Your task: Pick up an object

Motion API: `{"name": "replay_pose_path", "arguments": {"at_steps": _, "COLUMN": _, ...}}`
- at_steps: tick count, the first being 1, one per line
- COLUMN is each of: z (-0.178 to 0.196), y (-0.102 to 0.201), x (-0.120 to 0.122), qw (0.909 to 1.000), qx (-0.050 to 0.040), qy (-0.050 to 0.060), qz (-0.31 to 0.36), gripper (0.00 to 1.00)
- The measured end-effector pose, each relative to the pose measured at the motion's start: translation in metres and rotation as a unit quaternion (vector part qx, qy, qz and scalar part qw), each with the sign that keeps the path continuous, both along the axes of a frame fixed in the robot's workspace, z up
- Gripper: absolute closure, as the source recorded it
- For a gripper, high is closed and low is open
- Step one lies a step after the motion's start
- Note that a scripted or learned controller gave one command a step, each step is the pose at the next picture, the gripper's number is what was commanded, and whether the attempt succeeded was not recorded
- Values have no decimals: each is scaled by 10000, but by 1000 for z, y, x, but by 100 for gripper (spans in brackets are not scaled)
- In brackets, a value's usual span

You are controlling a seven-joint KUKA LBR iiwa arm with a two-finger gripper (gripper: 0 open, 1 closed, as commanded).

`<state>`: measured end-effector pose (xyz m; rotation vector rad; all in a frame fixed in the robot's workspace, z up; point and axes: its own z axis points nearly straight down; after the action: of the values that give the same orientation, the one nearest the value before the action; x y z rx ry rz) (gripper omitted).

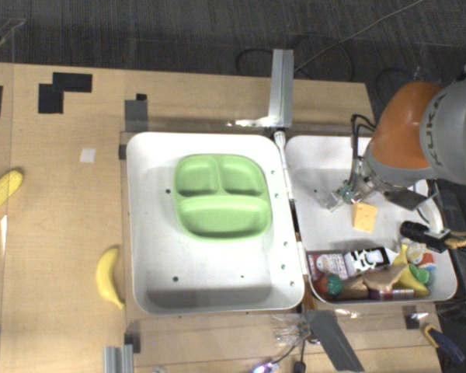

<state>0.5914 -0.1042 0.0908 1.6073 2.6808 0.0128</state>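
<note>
Beside the tool [344,195], grip state unreadable: cheese slice [364,217], lying flat. Risk: thin edge slips the fingers; clutter pile [373,274] nearer, untouched.

Wooden surface [54,231] with two white bins side by side. Left bin [151,208]: a green divided tray [220,195] at centre. On the surface at lower left, a yellow banana [107,276] just beside that bin; at the far left edge, a yellow corn cob [0,191]. Black squares [60,90] at upper left.
</note>
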Motion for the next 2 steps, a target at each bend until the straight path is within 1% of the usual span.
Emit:
{"name": "replay_pose_path", "arguments": {"at_steps": 1, "z": 96, "y": 26, "x": -13, "qw": 9961, "qx": -7, "qy": 48, "qz": 879, "gripper": 100}}
{"name": "replay_pose_path", "arguments": {"at_steps": 2, "z": 96, "y": 26, "x": -13, "qw": 9961, "qx": -7, "qy": 50, "qz": 879, "gripper": 0}}
